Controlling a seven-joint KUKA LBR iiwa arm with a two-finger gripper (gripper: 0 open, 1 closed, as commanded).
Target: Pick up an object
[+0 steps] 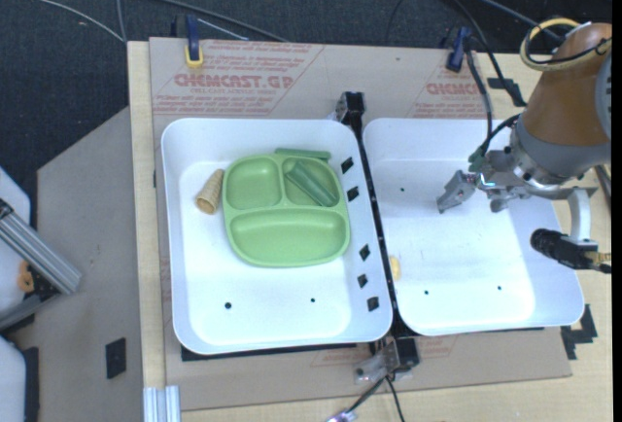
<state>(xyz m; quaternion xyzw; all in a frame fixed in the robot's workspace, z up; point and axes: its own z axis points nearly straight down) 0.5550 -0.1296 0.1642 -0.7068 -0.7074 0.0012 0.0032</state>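
— How far along are we?

— By my read, nothing is picked yet. My gripper (475, 193) hangs over the right bin (428, 308), fingers spread open, nothing between them.

— Where are the objects?

— All in the left bin (194, 313): one green divided plate (282, 235) at centre, one green piece (313, 182) in its 1 o'clock compartment, one cone (209, 192) touching its 9 o'clock edge. Two bins, one counter (233, 70).

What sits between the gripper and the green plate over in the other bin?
The gripper hangs over the right bin; the green plate lies in the left bin. Between them run the two bins' adjoining rims, with black clips along them. Nothing else visible blocks the way.
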